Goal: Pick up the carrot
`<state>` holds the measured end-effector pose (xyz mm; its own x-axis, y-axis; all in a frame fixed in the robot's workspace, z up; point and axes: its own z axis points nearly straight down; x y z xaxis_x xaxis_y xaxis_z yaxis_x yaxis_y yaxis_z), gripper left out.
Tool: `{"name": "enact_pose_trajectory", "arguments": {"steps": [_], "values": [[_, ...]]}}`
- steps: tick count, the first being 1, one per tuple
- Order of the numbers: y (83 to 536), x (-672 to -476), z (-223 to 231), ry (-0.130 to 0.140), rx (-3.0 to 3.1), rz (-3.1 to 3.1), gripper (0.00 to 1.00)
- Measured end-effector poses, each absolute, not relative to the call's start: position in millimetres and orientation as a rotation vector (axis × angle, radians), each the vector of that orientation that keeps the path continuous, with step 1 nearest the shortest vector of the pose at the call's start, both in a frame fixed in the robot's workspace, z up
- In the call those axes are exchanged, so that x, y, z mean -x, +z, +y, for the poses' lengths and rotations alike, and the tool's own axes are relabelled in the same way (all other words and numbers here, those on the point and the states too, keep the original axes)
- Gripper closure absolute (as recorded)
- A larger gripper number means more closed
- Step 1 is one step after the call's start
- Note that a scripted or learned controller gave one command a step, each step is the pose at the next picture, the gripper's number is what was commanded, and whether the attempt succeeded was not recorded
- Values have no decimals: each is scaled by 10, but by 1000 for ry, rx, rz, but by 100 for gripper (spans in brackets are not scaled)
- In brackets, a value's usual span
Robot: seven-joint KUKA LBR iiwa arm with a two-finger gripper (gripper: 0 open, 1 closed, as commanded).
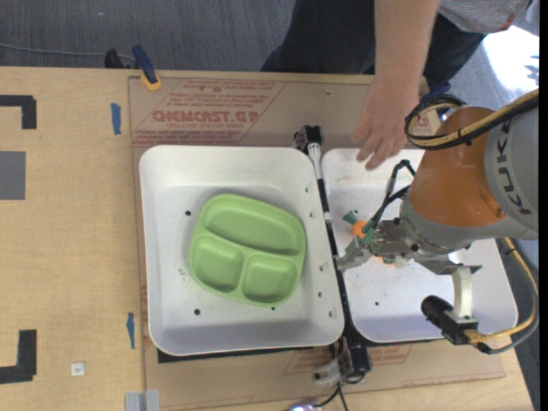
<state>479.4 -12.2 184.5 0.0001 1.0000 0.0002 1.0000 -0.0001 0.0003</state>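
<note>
Carrot (pixel 355 223) small, axis unclear

You see the gripper (pixel 358 251) low over the right bin (pixel 377 302), near its left wall. The carrot (pixel 358 225), orange with a green end, lies just above the jaws, close to them. Left of the jaws, a green divided plate (pixel 247 248) sits in the left bin (pixel 167 229). A person's hand (pixel 383 139) hangs beyond them.

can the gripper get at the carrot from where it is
Probably yes. The gripper hangs in the right bin, and the carrot lies just beside it with nothing between them. A person's hand hovers over the bin's far edge, apart from both.
</note>
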Motion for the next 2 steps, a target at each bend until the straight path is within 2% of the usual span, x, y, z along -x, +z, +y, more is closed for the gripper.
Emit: {"name": "enact_pose_trajectory", "arguments": {"steps": [1,2], "values": [[1848,-5362,-432,0,-2221,2220,0],[859,-4995,-1039,1,-2222,2219,0]]}}
